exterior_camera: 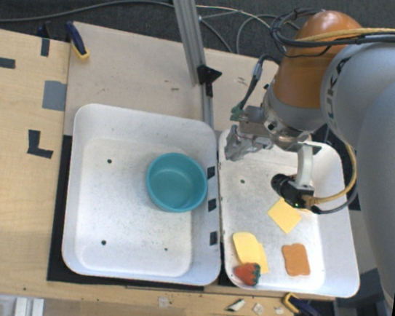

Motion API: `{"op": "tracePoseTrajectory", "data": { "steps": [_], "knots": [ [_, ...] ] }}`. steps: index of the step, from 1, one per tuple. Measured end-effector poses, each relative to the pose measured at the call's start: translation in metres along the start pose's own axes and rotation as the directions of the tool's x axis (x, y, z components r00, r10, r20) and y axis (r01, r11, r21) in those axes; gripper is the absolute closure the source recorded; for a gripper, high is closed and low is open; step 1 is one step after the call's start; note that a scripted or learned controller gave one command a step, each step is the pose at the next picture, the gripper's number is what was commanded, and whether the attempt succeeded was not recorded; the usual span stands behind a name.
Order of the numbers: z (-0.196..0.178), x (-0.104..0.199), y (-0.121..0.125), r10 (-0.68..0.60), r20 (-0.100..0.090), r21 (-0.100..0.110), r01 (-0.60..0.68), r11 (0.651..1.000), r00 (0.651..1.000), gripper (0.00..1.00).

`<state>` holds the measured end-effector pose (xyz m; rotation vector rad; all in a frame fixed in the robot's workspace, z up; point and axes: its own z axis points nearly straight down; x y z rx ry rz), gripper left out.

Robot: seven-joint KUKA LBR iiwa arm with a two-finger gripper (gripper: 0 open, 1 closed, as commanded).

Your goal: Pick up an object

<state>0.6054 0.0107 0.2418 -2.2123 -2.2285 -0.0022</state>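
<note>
Right now I count two white bins side by side on the worktop (2, 183): the left bin (81, 247) carries one thing, a teal bowl (176, 181) standing upright near its middle, toward the right wall. The right bin (337, 281) carries four loose pieces, all in its nearer half: one yellow square slice (284, 216) lying flat, one orange-brown slab (296, 260) nearer the front edge, one pale yellow wedge (248, 248) left of that slab, and one small red piece with a green tip (247, 274) touching the wedge's front end. My one arm (384, 93) comes in from the right, its orange band (308, 56) above the wrist, and the tool (239, 147) hangs over the far left corner of the right bin, just beside the wall shared by the two bins. From this angle I cannot tell how the tool is set, and I see nothing gripped in it. The four pieces lie well apart from the tool, nearer to me. A black fitting on cables (292, 190) sits just beyond the yellow slice. One slanted metal pole (189, 38) crosses the worktop behind the left bin, and I count two blue-and-yellow clamps: the far clamp (77, 41) at the back left, the near clamp (299, 305) at the front edge.
</note>
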Motion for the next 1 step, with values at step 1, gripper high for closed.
{"op": "tracePoseTrajectory", "data": {
  "steps": [1],
  "knots": [
    [0.0060, 0.0540, 0.0067, 0.000, 0.001, 0.002, 0.000, 1.000, 1.000, 1.00]
  ]
}}
